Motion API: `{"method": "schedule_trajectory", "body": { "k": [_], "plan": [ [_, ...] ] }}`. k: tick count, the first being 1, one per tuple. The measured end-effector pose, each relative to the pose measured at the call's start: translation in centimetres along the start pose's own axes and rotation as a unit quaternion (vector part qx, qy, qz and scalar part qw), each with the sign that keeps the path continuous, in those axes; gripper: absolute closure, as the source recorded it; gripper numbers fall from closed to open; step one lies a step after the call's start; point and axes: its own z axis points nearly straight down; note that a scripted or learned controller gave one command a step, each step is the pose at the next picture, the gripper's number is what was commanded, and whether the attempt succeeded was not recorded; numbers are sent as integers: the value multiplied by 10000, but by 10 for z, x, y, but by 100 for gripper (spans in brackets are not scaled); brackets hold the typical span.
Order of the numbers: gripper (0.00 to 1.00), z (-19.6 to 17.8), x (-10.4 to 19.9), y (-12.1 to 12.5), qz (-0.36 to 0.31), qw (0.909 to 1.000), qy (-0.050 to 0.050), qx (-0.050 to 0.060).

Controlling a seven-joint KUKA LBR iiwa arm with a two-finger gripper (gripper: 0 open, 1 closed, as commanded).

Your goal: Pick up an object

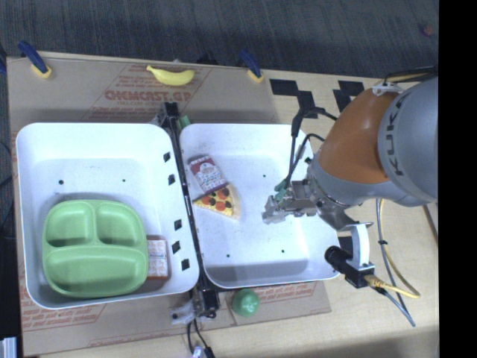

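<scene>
You have the gripper low over the right bin, toward its right side and roughly midway between its far and near walls; how far its fingers are parted you cannot tell from this slant, and nothing shows between them. The pizza slice lies on that bin's floor close to the left wall, well apart from the gripper; the small red packet lies just beyond it toward the far wall, touching or nearly touching it. In the left bin the green divided tray fills the near left corner; a small brown carton sits against the tray's right edge. On the desk a yellow banana rests past the bins' far walls; a green ball sits just outside the right bin's near wall.
</scene>
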Motion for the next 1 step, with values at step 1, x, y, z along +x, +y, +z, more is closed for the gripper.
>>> {"method": "schedule_trajectory", "body": {
  "k": [1],
  "plan": [
    [0,0,0,0,4,10000,-1,0]
  ]
}}
